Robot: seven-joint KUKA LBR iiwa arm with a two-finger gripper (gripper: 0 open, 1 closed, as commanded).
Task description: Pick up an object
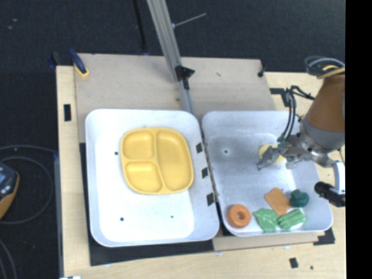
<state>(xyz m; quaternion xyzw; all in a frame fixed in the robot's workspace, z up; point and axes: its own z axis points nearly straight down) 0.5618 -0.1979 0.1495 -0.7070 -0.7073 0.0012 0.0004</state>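
bench [133, 80]: tan board w/ two shallow white bins side by side, a metal pole rising from its back edge
left bin [104, 214]: holds just the yellow divided plate [157, 160] – three compartments, sitting a bit toward the back
right bin [232, 132]: scuffed floor, all the small stuff is bunched in the front right corner
arm [328, 106]: grey w/ orange band, comes in from the right over the right bin
gripper [273, 158]: low over the middle-right of the right bin, a pale yellowish bit right at its tip – can't tell if it's gripped or how wide the jaws stand
green pieces [279, 220]: two leafy-looking ones touching, at the front wall
orange block [277, 200]: just behind the greens
donut-shaped orange ring [239, 215]: left of the greens, near the front wall
dark green lump [299, 199]: beside the orange block, on its right
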